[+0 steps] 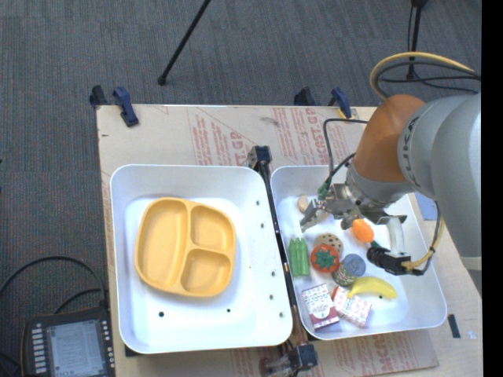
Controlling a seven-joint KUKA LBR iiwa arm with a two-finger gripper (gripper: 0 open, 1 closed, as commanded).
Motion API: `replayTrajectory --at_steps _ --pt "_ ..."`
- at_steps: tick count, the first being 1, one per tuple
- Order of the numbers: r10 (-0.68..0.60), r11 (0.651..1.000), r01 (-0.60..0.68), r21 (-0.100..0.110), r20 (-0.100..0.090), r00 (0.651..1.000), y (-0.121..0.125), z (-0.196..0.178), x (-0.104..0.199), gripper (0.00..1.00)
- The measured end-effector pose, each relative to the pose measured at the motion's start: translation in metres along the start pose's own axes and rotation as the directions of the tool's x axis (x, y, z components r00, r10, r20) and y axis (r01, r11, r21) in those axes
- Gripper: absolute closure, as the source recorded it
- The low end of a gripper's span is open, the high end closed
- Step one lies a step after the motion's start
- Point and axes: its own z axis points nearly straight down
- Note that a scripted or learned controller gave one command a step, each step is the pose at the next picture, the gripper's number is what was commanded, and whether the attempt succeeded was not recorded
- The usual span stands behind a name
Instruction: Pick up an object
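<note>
Hung low over the right bin (424,309), gripper (330,210) with fingers spread wide, nothing between them. Just below it lay a red strawberry-like toy (324,258), round, green-topped, dotted. Left of that, a green pod-shaped piece (299,256); right of the gripper, a small orange ball (362,230). Farther below sat a banana (374,288), a round tin (350,267) and two patterned boxes (336,306). Well left, a yellow divided plate (186,247) in the other bin.

Your yellow three-compartment plastic plate (187,247) lies in the left white bin (126,312); toy foods crowd the right white bin (424,305).
</note>
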Motion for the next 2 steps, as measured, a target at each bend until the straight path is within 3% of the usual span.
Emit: replayTrajectory --at_steps 1,2 --pt "-0.004 1.000 0.004 -0.003 0.001 1.000 0.014 0.009 -0.032 0.00" --pt "-0.007 1.000 0.007 -0.003 0.001 1.000 0.023 0.009 0.013 0.00"
